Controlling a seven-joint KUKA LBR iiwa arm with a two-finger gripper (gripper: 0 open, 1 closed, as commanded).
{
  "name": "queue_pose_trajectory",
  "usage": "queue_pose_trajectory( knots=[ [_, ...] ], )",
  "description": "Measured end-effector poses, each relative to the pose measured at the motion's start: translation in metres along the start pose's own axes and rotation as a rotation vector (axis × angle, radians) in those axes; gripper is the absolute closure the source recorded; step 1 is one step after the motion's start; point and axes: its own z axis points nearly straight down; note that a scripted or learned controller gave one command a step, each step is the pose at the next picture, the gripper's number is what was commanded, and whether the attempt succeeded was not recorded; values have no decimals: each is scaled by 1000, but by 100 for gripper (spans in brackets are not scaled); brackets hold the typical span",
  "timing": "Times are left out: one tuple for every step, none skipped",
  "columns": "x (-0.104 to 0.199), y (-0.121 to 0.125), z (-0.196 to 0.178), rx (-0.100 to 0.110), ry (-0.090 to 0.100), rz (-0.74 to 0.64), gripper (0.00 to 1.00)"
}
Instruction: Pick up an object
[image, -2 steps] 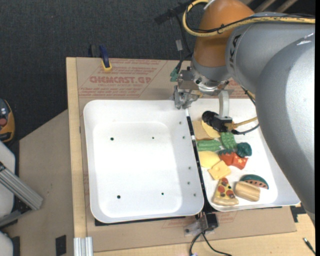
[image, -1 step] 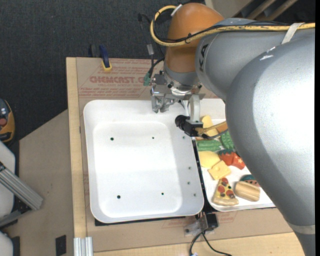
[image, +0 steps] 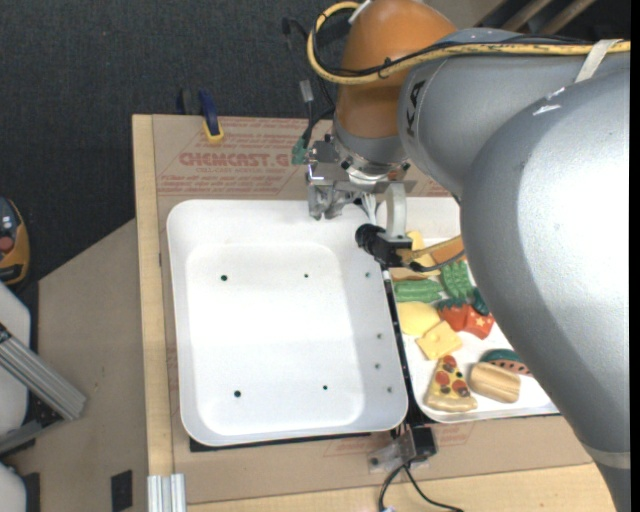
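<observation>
Two bins side by side on board (image: 155, 330); left bin (image: 270, 330) just beside right bin (image: 515, 405); pizza slice (image: 450, 385), bread loaf (image: 495, 382), cheese wedge (image: 437, 340) in right bin, toward front; pizza left of loaf; cheese behind pizza; gripper (image: 335, 205) over left bin's far rim, near divide; arm (image: 520, 150) above right bin.
</observation>
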Motion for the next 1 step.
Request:
queue_pose_trajectory(
  knots=[
    [42, 0, -32, -2, 2, -3, 100]
  ],
)
